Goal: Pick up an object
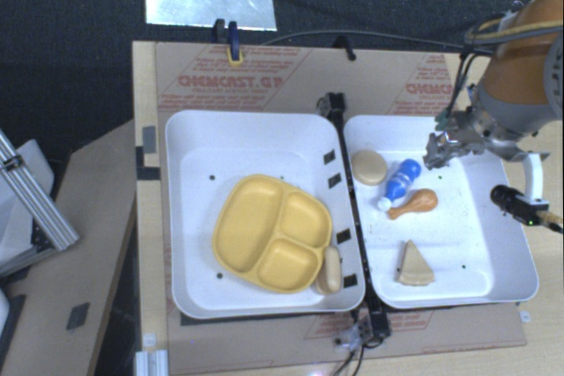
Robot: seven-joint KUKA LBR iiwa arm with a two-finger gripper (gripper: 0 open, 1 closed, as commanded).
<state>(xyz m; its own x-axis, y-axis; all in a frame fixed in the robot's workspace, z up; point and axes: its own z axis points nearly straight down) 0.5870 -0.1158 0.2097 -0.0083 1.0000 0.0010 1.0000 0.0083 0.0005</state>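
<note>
Your gripper (pixel 438 150) hovers right of centre, just beside the blue bottle (pixel 402 179); whether it's open, I can't tell. Come straight down across the bottle's narrow width, clear of the drumstick (pixel 416 203).

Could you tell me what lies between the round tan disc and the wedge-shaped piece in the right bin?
In the camera view, the blue bottle and the toy drumstick lie between the round disc and the wedge.
</note>
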